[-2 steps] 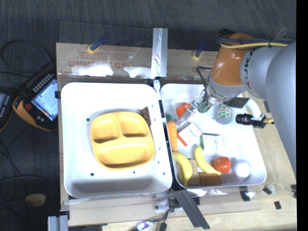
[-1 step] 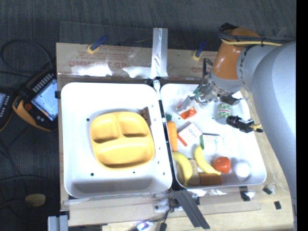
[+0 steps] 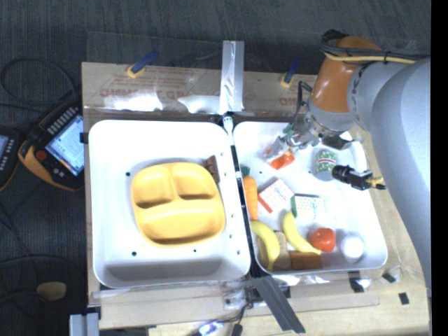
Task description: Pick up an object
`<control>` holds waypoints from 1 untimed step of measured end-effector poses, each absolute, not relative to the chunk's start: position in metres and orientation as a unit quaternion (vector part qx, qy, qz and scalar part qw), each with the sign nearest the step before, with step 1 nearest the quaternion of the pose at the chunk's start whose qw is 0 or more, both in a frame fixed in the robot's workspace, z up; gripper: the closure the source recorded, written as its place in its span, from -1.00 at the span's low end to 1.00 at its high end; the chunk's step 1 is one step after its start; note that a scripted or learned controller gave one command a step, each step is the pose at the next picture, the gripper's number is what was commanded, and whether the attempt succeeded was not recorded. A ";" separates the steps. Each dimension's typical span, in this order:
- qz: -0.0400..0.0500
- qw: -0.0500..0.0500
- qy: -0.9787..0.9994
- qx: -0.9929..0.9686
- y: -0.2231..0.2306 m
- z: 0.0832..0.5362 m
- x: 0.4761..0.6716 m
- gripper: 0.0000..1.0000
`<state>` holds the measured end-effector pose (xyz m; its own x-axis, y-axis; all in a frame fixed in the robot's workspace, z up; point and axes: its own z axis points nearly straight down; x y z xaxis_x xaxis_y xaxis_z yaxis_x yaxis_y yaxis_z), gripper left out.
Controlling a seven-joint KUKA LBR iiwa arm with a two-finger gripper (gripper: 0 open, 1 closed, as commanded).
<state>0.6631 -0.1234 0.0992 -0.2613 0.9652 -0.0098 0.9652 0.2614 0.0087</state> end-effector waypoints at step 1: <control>-0.002 0.000 0.716 0.698 -0.056 0.183 0.668 1.00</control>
